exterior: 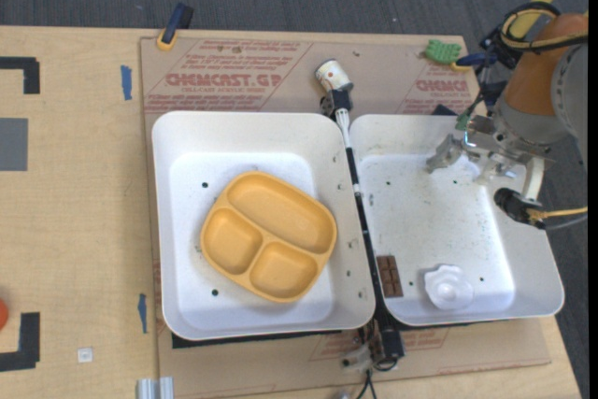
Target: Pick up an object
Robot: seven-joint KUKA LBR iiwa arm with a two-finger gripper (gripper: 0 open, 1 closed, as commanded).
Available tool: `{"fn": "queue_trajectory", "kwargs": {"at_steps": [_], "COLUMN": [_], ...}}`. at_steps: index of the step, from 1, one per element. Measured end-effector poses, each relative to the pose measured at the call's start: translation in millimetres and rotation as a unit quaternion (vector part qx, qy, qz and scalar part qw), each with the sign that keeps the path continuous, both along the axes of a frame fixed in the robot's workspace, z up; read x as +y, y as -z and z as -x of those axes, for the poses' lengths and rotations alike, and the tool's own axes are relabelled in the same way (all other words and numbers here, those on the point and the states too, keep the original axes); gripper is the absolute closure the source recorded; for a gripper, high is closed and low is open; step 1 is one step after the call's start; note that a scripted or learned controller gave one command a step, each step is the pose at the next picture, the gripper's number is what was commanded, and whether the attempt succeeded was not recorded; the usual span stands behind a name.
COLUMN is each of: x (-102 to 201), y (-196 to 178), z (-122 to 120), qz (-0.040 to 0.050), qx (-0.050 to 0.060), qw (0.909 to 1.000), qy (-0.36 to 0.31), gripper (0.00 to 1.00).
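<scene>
Hovering over the far right corner of the right bin (523, 294), the gripper (455, 151) carried nothing that I could see, and whether it was clenched or released I could not tell from where I stood.

Two things lay in that bin, both along its near edge: a small white lidded cup (448, 286), well apart from the gripper, and a dark brown block (389, 276) tight against the bin's left wall. The cup looked the easier target to me. A good try would bring the wrist across to the near edge, centre it over the cup, then drop straight down, since a slanted approach could knock the light thing away.

The middle of the right bin's floor lay open for that crossing. The near wall stood just beside the cup, so the finger on that side had little room.

The yellow divided plate (269, 235) filled the middle of the left bin (177, 154), with bare floor along that bin's far edge.
</scene>
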State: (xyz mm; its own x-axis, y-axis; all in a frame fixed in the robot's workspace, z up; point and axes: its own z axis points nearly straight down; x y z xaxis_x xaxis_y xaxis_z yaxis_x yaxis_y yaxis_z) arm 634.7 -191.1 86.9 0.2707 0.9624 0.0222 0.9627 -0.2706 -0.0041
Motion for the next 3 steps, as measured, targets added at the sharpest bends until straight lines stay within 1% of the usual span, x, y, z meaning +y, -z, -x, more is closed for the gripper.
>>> {"fn": "queue_trajectory", "kwargs": {"at_steps": [1, 2, 3], "x": [76.0, 9.6, 51.8], "y": [2.0, 1.5, 1.9], "z": [105.4, 8.9, 105.6], "qz": [0.0096, 0.0119, 0.0104], "qx": [0.002, -0.001, 0.0], "qw": [0.9999, 0.988, 0.9881], "qy": [0.009, -0.154, -0.153], "gripper": [0.0, 0.0, 0.0]}}
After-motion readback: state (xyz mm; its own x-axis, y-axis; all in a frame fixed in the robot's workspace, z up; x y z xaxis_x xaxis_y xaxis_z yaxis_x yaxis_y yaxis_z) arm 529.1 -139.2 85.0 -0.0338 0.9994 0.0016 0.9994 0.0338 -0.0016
